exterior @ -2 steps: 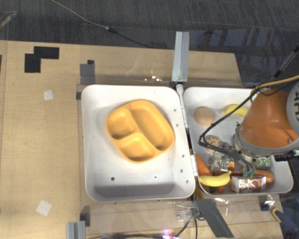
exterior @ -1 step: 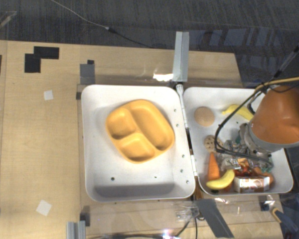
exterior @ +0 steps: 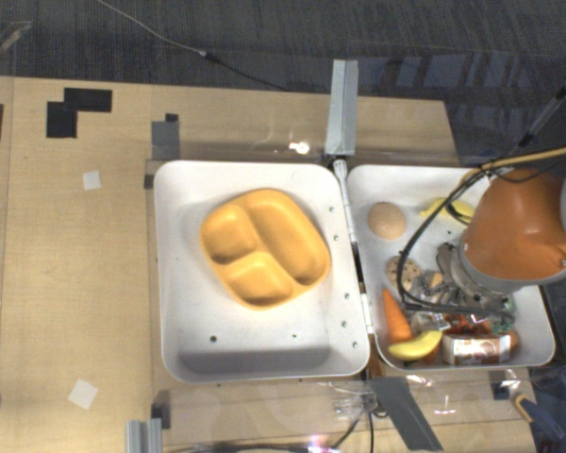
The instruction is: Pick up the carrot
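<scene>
At right bin (exterior: 543, 345): arm hanging over clutter
Carrot (exterior: 394, 315): lying at bin's 7 o'clock, unlifted
Gripper: hidden, grip state can't tell
Left: whole pick

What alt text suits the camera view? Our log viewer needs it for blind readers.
The robot arm hangs over the right bin, beside the carrot, a banana and a round bun. The left bin holds a yellow divided plate.

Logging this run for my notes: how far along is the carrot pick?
Done: the arm is over the right bin. In hand: nothing visibly; the carrot lies on the bin floor beside the banana, left of the wrist. Left: grasping and lifting it.
</scene>
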You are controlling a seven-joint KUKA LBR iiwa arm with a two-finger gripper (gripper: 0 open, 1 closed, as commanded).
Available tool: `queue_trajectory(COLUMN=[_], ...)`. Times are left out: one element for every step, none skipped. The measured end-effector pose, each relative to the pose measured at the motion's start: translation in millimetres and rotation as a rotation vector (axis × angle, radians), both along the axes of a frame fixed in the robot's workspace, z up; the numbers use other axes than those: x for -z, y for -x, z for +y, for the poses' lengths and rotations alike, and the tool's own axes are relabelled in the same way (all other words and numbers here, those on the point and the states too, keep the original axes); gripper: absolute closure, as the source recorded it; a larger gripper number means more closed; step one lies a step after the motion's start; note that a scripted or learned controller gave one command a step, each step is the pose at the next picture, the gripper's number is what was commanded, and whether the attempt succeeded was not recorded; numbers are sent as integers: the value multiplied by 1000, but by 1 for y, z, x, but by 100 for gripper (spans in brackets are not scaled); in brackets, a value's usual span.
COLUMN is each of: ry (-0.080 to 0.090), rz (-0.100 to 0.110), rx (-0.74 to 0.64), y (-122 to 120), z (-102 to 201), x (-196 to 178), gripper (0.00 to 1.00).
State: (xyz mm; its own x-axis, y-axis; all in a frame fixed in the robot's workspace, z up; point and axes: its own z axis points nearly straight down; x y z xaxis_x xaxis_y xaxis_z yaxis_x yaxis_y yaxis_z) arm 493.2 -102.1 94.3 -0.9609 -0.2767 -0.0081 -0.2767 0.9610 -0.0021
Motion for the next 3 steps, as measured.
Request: queue_trajectory(ry=[0, -2, -2], rz=[-6, -15, -5], rx=[337, 336, 267], y=[-11, -13, -59], z=[17, 18, 20], x=[3, 3, 4], gripper=[100, 0, 0])
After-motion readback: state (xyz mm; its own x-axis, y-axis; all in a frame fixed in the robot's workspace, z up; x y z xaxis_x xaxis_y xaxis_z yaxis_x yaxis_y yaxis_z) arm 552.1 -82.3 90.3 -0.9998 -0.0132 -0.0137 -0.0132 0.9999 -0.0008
